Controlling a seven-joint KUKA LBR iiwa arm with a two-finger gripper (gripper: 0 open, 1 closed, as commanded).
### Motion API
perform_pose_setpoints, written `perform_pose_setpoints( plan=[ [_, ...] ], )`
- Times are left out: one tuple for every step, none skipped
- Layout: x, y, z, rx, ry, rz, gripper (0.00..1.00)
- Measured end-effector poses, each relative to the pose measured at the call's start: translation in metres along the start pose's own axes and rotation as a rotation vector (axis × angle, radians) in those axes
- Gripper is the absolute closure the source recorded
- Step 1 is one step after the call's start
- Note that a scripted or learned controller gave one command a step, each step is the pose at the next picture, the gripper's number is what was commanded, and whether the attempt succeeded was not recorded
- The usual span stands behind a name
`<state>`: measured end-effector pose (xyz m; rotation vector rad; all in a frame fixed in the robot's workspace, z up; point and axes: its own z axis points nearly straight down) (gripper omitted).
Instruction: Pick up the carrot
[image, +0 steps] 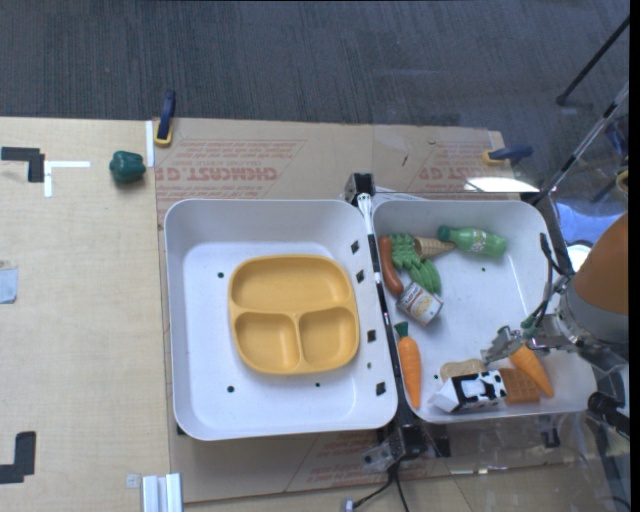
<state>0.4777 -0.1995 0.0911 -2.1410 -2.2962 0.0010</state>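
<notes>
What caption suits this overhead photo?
Gripper hovers in the right bin, beside an orange wedge; carrot lies apart.

Just below and left of your gripper (512, 345) you have a black-and-white carton (478, 390). Further left of the gripper sits a labelled can (421, 304), with a green leafy toy (413, 258) and a reddish sausage (388, 266) past it. Above the gripper, near the far wall, a green bottle (476, 240) lies flat. Well to the left, in the other bin (190, 300), rests a yellow divided plate (295, 311).
</notes>
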Motion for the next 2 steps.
perform_pose_setpoints(
  plan=[
    [-0.001, 0.002, -0.009, -0.003, -0.002, 0.002, 1.0],
    [0.057, 0.005, -0.06, -0.002, -0.002, 0.134, 1.0]
  ],
)
